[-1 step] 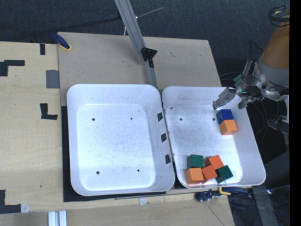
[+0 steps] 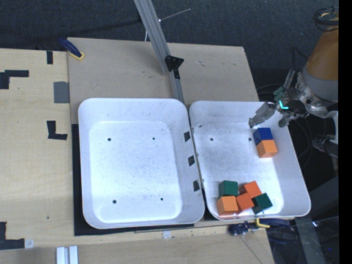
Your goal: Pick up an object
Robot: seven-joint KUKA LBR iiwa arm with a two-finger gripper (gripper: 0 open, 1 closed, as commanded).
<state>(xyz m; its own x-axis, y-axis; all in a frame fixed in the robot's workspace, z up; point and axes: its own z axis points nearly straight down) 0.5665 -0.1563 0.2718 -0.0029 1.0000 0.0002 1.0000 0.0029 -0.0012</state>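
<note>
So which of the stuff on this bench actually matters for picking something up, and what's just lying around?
Belongs to the job:
- pincer, above the right bin
- blue block and orange block, touching each other
- cluster of green and orange blocks at the bin's near edge

Just lying about:
- left bin
- metal pole
- blue and yellow clamp
- black tape marks

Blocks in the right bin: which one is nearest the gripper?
The blue block, beside the gripper near the far rim. The green and orange cluster lies at the near edge.
</note>
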